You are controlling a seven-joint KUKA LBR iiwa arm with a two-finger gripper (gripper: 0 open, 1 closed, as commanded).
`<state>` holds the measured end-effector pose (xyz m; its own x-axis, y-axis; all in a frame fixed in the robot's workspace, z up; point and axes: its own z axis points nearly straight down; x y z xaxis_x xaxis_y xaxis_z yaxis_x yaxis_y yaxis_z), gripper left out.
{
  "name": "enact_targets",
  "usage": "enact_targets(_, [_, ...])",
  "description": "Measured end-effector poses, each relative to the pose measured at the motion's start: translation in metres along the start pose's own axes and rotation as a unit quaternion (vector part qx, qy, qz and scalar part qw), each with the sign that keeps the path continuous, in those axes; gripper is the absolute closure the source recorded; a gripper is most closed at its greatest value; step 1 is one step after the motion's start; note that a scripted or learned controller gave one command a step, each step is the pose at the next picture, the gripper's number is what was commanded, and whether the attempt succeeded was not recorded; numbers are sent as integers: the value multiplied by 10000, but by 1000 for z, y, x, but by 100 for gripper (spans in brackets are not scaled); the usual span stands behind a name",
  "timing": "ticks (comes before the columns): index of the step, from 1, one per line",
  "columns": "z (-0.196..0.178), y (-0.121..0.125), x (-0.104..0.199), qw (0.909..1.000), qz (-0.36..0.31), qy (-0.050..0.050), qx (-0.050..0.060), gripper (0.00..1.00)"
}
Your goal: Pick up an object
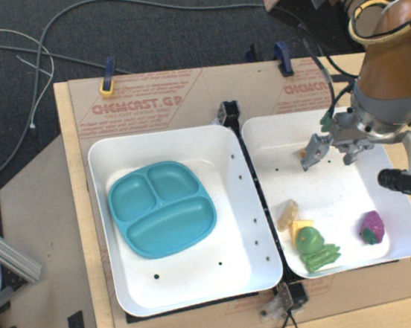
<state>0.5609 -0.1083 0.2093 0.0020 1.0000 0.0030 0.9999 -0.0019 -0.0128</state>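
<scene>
at the near edge of the bench a black clamp [284,301] grips the seam between the two bins, and a cable trails from it out of the bottom of the frame. just above it, in the near corner of the right bin [335,123], a cluster of small toys lies together: a green leafy piece [321,257] at about 6 o'clock of the bin's floor, a round green item [308,239] touching it, a yellow piece [300,225] pressed against that, and a pale tan piece [287,214] leaning toward the bin's left wall. their exact shapes are hard to make out where they overlap. a purple toy [371,227] sits apart at about 4 o'clock, near the right wall.

in the left bin [108,165] a teal divided plate [163,208] with three compartments lies flat, near the centre and a little toward 9 o'clock.

farther back, the gripper [319,152] hangs above the right bin's floor at about 12 o'clock, well apart from all the toys. its two fingers point toward the left and look spread a little, with nothing between them, though the tips are small and blurred. the arm [389,60] behind it is cut off by the right edge, and a black part [405,181] juts out below the wrist.

beyond the bins, cardboard [167,101] with red print covers the bench, held by two blue clamps [109,75] at the far edge. grey cables [40,46] run across the dark floor at 11 o'clock.
</scene>
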Motion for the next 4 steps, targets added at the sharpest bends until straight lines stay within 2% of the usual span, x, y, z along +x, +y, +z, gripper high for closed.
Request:
enact_targets(1, [-5,2,0,10000,-12,-7,-55,0])
enact_targets(2, [57,-1,1,10000,-8,-2,-21,0])
enact_targets(3, [101,1,-2,10000,-7,-2,-27,0])
enact_targets(4, [126,0,-1,10000,-8,-3,-36,0])
